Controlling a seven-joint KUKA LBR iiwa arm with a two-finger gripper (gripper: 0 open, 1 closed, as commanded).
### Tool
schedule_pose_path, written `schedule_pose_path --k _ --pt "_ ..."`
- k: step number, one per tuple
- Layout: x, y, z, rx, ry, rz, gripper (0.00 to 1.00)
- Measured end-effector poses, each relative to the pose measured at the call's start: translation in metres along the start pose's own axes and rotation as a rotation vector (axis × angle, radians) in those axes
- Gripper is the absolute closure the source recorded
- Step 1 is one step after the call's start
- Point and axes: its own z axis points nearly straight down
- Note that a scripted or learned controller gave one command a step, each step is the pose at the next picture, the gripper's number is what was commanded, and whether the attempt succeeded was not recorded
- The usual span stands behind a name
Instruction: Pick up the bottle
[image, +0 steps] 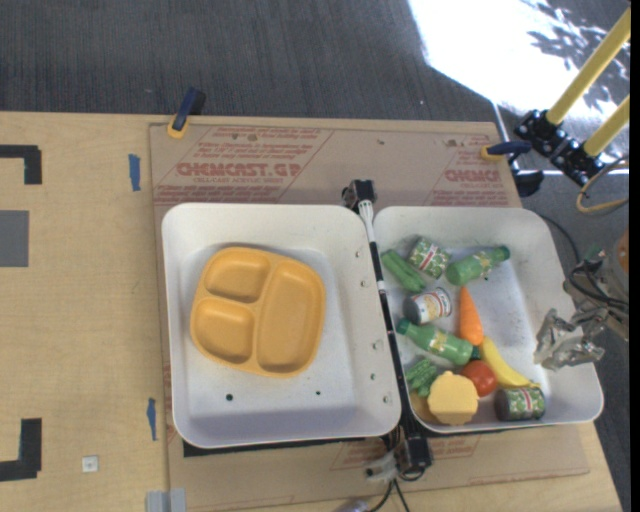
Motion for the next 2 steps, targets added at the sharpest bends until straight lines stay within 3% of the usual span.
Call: schedule_pose_path --k 1,2 --pt "-0.003 -0.003 -0.072 0.005 -0.003 -0.328 1.00" --pt "0.013 0.012 -0.035 -0.001 0.000 -0.531 1.00"
